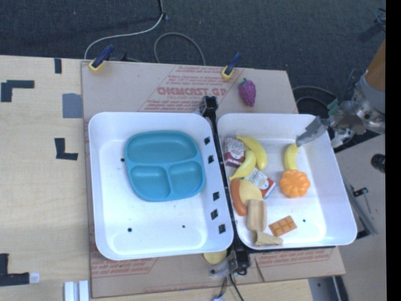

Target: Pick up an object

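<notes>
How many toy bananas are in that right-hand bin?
2. One banana lies near the bin's left side among the piled toys; another banana lies apart, just above the orange pumpkin. The pile could hide more.

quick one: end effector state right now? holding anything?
End effector: at the right bin's upper right rim, above the small banana; open or closed cannot be told, nothing visibly held.

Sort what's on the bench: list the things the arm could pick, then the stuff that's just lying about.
For the job:
gripper, over the right bin's far edge
bananas
orange pumpkin
bread roll
waffle
small packet

Just lying about:
blue divided plate in the left bin
purple grapes on the board, outside the bins
two clamps
</notes>
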### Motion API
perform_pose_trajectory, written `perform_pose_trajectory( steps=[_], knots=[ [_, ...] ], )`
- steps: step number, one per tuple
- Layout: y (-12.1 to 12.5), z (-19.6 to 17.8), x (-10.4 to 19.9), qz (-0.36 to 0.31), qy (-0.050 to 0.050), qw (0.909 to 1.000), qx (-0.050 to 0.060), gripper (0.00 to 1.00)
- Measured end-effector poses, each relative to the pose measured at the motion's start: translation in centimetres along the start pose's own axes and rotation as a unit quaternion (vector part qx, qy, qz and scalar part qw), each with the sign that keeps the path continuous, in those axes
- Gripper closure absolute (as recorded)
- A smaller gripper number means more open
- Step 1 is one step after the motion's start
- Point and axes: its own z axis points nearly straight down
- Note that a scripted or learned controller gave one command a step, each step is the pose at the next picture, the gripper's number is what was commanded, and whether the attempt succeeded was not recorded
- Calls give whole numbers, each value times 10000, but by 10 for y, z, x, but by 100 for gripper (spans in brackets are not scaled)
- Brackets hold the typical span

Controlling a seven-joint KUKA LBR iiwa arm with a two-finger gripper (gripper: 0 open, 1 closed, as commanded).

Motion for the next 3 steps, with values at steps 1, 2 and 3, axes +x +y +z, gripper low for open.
perform_pose_trajectory(
  steps=[1, 2, 3],
  knots=[
    [35, 86, -28, 0, -9, 10000, 6, 0],
    [72, 188, -29, -16, -22, 10000, -22, 0],
    [74, 170, -29, -22, -33, 10000, -43, 100]
  ],
)
